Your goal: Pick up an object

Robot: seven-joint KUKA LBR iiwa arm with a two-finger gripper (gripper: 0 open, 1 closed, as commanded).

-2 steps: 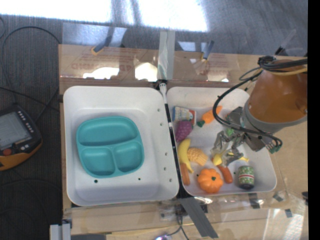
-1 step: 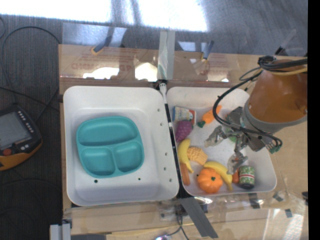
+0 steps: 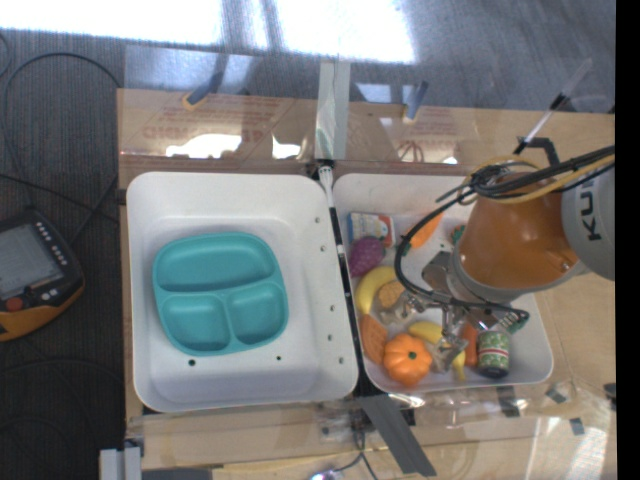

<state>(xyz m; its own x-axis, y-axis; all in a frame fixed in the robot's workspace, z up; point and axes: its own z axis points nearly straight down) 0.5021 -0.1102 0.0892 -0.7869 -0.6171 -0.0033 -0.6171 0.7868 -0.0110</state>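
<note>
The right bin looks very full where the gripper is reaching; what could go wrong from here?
1. The gripper sits among packed items, the orange pumpkin, banana and small can, so it may pinch two things or only push them aside.
2. The black cables loop low over the right bin and could snag.
</note>
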